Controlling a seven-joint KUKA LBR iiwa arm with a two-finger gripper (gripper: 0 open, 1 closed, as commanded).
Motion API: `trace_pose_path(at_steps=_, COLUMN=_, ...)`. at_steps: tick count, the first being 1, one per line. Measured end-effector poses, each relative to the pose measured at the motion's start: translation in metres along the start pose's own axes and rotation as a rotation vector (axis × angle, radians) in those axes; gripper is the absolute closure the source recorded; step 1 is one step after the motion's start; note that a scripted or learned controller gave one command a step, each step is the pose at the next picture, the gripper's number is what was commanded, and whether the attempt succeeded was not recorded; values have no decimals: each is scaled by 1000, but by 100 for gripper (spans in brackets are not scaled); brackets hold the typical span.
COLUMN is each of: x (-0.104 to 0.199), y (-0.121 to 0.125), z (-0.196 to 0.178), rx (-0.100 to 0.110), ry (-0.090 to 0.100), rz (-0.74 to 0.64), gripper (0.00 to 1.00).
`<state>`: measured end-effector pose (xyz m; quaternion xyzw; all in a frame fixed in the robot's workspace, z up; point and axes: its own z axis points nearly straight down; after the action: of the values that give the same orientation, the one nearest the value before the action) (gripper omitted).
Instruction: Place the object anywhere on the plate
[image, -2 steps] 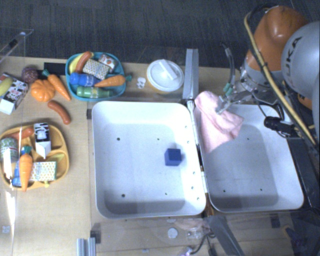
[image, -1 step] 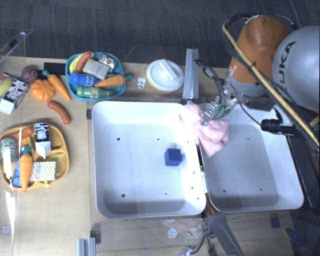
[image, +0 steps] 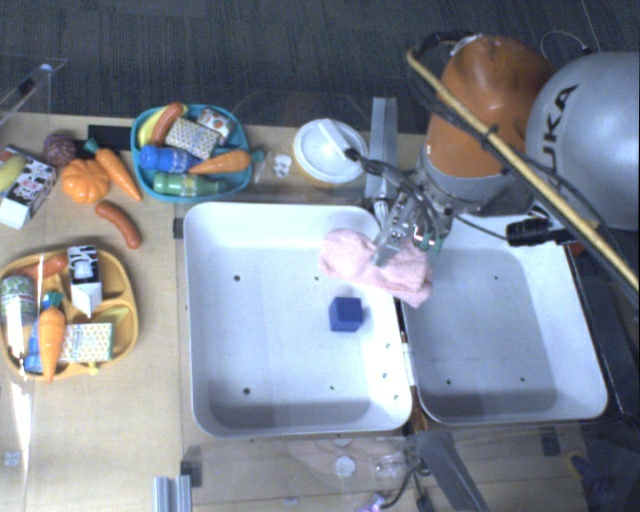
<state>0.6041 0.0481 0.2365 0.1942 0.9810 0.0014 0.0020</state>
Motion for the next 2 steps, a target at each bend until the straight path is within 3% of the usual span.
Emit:
trace_pose_path(at_steps=1, x=43, y=40, z=10, rx=0, ry=1, rz=-391, gripper=100)
trace_pose_path(at_steps=2, x=82, y=76, z=0, rx=-1, ry=1, rz=-393, gripper=100)
